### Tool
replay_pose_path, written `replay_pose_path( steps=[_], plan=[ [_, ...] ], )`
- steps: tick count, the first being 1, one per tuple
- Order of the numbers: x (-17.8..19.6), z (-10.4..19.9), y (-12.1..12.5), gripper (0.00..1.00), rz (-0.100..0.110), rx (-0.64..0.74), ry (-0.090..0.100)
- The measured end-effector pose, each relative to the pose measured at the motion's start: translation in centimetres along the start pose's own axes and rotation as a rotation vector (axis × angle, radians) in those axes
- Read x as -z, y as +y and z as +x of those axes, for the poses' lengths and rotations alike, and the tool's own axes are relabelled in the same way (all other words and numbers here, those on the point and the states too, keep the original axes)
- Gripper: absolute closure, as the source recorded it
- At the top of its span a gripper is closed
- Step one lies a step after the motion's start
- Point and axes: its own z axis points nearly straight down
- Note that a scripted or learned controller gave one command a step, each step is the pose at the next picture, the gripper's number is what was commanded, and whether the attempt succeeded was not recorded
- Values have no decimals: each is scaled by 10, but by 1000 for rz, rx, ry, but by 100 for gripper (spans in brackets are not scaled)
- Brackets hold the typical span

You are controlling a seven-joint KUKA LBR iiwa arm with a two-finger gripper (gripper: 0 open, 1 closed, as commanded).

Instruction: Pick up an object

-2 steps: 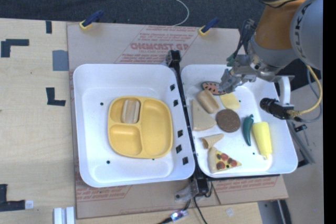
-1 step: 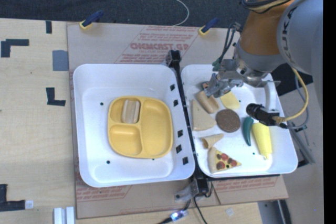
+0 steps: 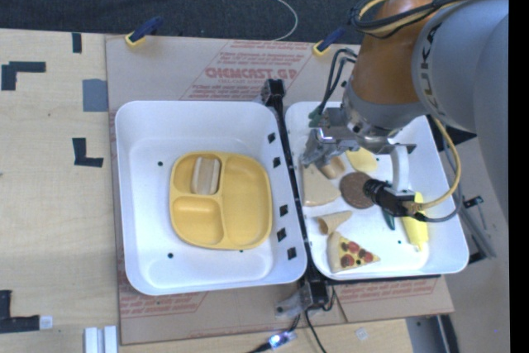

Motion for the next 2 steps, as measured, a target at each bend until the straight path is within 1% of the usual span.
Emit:
replay_pose_path(
  steps=[1,2],
  plan=[
    [-7,49,-11,100,-1,0,0],
    [10,98,-16,100,-4,3,1]
  ],
)
